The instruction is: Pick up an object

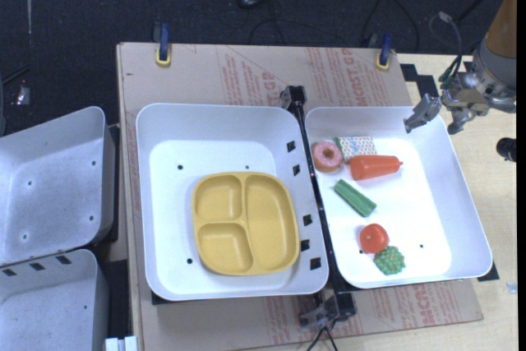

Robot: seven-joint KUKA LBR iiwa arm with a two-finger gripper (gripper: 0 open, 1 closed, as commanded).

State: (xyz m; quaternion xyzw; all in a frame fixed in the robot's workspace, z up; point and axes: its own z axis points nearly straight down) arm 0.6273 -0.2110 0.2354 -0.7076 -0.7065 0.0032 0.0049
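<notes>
Six objects are seen in the right bin (460, 177); the carrot (376, 167), long axis crosswise, is found down-left of the end effector (438, 113), whose fingers are spread, nothing held.

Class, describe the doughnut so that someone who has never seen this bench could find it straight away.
Look in the right-hand white bin, near its upper left corner beside the divider between the bins. The doughnut is a small pink-iced ring with a hole, unlike the solid orange carrot to its right and the green stick below.
</notes>
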